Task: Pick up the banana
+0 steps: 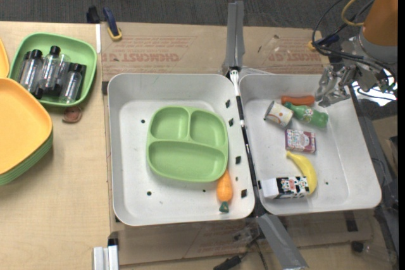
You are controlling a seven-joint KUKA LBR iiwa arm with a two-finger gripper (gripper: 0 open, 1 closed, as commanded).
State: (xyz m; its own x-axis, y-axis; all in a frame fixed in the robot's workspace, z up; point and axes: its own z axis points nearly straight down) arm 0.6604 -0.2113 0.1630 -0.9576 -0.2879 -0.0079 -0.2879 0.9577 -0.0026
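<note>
Two white bins sat side by side on the bench. The left bin (126,155) held two things: one green divided plate (187,144) filling most of its floor, and one carrot (224,189) lying just off the plate's near right corner, close to the near rim.

The right bin (364,161) held six things. One banana (304,167) lay in the near half, curving from the middle toward the near side, its lower end touching one black-and-white carton (286,187) that rested against the near left wall. Just beyond the banana was one small pink box (300,140). Farther back were one white cup (278,113) on its side, one green bottle (310,114) lying beside it, and one orange piece (297,100) behind both.

The gripper (330,90) hung over the far right part of that bin, near the bottle's end and well apart from the banana. It carried nothing that I could see, and I could not tell whether its fingers stood apart or together.

Bare floor lay to the right of the banana, out to the right wall and the near right corner. To its left, a strip of floor ran up to the cup.

Off to the far left stood one green tray (85,57) holding four small bottles (50,71), with a stack of orange plates (22,136) nearer.
</note>
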